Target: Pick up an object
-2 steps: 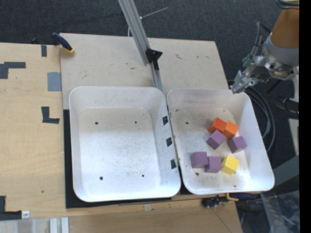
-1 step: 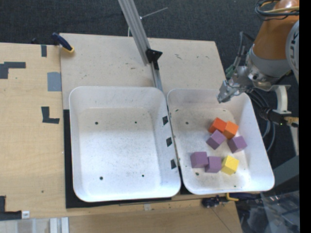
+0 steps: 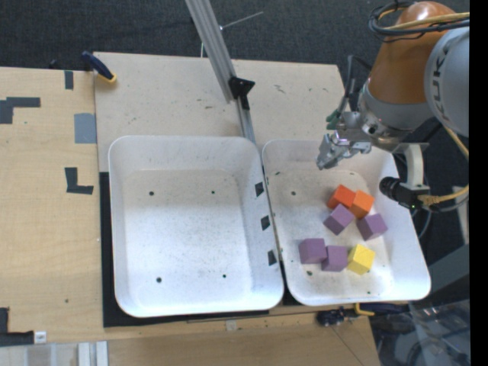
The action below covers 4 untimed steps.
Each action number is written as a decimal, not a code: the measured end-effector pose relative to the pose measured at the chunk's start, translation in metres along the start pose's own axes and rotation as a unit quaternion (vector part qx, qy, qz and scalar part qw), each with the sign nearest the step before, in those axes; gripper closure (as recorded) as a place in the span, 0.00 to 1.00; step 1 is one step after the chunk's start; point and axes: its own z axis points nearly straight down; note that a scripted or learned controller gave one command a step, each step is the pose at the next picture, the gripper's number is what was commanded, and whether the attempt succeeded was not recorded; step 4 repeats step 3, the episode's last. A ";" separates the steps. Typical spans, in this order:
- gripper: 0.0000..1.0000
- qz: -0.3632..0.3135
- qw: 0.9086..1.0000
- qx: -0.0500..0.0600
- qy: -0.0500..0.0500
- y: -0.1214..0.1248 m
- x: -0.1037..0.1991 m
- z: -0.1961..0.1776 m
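Several small blocks lie in the right bin [image 3: 293, 227]: two orange blocks [image 3: 351, 198] touching each other, a purple block [image 3: 338, 219] just below them, another purple block [image 3: 372, 226] to the right, two purple blocks [image 3: 322, 253] side by side lower down, and a yellow block [image 3: 361, 259] beside those. My gripper [image 3: 329, 158] hangs over the bin's far part, up and left of the orange blocks, with nothing seen between its fingers.
The left bin [image 3: 130, 174] lies beside the right one. A slanted metal rail [image 3: 217, 48] runs from the top down to the gap between the bins. A blue and yellow clamp [image 3: 99, 65] sits on the bench at far left.
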 end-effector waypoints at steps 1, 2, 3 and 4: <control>1.00 0.001 1.000 0.001 -0.001 -0.024 0.043 0.013; 1.00 0.000 1.000 0.000 0.000 -0.034 0.099 0.012; 1.00 0.000 1.000 0.001 0.000 -0.055 0.146 0.008; 1.00 0.000 1.000 0.001 0.000 -0.055 0.146 0.008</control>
